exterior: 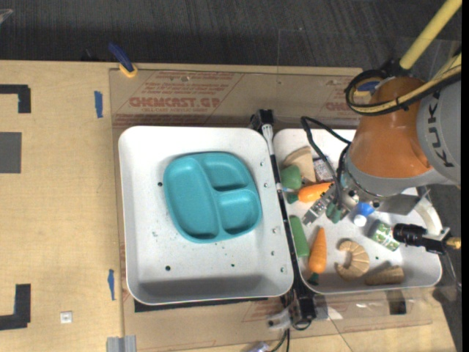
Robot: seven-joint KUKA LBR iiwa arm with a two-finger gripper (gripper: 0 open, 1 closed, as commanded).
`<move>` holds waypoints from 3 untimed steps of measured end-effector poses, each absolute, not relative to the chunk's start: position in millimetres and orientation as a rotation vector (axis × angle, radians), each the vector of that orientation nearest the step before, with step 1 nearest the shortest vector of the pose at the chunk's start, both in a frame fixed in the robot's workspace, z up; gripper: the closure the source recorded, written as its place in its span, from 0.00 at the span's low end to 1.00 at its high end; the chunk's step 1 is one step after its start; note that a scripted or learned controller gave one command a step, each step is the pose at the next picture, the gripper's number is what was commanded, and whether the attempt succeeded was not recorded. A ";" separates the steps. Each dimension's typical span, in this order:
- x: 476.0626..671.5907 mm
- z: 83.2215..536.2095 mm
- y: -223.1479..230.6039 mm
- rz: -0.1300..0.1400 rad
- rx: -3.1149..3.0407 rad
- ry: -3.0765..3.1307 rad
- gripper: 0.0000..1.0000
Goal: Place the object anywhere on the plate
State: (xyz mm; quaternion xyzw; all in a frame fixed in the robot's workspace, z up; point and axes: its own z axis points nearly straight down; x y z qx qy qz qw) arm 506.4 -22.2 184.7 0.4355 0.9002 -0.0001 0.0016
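Observation:
A teal divided plate (211,195) lies in the middle of the left white bin (146,255), with nothing on it. My gripper (327,208) hangs low over the right bin (429,273), under the orange wrist band. It sits among the toy foods, just right of a small orange carrot (315,192) and above a second carrot (317,249). The wrist hides part of the bin's middle, and I cannot make out anything held.
The right bin also holds a green cucumber (297,235), a green piece (292,177), a beige wooden piece (299,157), a wooden slice (354,257), a wooden wedge (385,274) and a small blue item (361,211). A black divider (272,160) separates the bins.

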 end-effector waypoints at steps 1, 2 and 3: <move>532.4 246.9 55.6 0.008 1.640 2.674 1.00; 551.9 265.3 117.8 0.006 1.659 2.664 1.00; 568.0 192.1 212.8 -0.004 1.919 2.490 1.00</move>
